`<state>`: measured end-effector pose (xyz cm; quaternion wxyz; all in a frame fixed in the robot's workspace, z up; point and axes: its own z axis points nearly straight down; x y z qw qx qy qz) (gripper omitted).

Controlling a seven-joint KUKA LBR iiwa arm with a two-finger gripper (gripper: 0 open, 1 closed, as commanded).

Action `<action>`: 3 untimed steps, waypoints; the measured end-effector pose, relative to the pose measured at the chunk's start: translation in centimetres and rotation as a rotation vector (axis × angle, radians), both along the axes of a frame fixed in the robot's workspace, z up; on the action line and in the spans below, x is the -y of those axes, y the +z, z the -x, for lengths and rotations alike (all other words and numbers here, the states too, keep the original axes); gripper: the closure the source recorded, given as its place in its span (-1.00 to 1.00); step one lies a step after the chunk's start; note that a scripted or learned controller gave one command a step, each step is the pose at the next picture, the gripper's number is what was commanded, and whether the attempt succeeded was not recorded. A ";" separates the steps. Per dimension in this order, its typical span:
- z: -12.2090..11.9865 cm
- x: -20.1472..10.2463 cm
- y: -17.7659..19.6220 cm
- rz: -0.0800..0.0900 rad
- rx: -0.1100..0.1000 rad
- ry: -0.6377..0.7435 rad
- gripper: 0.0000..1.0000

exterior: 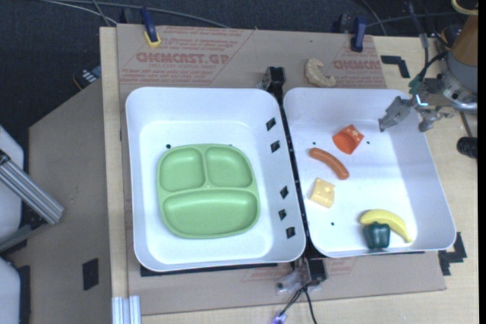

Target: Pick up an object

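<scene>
The right bin [425, 163] holds a red wedge-shaped piece [348, 139], an orange-brown sausage [329, 162], a pale yellow cheese block [323, 192], a yellow banana [389, 222] and a dark green pepper [377, 237] that touches the banana. My gripper [410, 117] hangs over the bin's upper right corner, to the right of and slightly above the red piece. Its two grey fingers [393, 115] are spread apart, open, with nothing between them.
A green divided plate [206, 190] lies in the left bin [144, 133]. A beige lump [320, 72] sits on the cardboard behind the bins. Black clips line the wall shared by the two bins. Cables run across the dark floor at the top.
</scene>
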<state>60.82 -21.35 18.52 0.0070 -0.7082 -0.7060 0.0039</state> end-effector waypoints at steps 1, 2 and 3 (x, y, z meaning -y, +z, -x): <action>-0.3 -0.1 1.0 0.004 0.015 0.004 -1.00; 0.0 0.6 -3.6 0.003 0.010 0.003 -1.00; -0.2 0.1 -9.7 -0.003 0.012 0.005 -1.00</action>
